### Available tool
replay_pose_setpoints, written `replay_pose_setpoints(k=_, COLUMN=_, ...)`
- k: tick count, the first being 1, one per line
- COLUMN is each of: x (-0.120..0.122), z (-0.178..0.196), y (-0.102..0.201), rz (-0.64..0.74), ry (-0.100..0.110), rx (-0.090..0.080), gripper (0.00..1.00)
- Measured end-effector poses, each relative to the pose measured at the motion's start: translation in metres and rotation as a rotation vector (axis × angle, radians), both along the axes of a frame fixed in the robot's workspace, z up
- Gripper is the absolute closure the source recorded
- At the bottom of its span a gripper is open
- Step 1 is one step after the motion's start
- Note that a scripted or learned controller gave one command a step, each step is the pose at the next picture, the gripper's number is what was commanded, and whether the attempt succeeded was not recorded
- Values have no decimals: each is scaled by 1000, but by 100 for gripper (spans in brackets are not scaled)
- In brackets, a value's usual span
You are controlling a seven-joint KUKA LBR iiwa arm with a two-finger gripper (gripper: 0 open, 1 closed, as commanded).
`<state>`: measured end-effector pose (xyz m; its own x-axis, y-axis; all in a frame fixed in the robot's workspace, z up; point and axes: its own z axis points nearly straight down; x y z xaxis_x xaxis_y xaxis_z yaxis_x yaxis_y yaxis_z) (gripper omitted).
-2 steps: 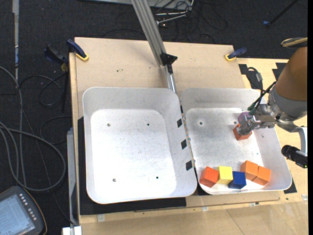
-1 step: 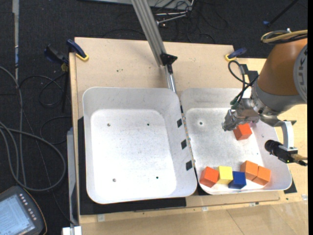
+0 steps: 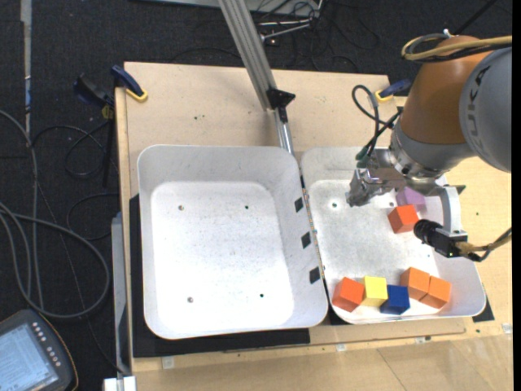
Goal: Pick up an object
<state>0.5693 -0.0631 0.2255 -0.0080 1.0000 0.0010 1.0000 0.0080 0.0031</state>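
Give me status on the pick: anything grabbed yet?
Done: the gripper is over the right white bin. In hand: nothing visible between its fingers. Left: the grasp itself; the orange cube nearest it and the row of small coloured blocks lie on the bin floor.

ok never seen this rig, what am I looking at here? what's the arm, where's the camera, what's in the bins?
One fixed camera looks down at a slant on a wooden bench with two shallow white bins. The grey arm with the orange band is a robot arm reaching in from the right. Its gripper hangs over the right bin; nothing is visible between its fingers. That bin holds small blocks: one orange block near the gripper, a pale purple one beside it, and along the near edge three orange, a yellow block and a blue block.
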Motion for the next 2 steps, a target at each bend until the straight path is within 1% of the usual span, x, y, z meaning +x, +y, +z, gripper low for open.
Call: replay_pose_setpoints(k=2, x=36, z=21, y=108, rz=0, ry=0, rx=1, gripper=100)
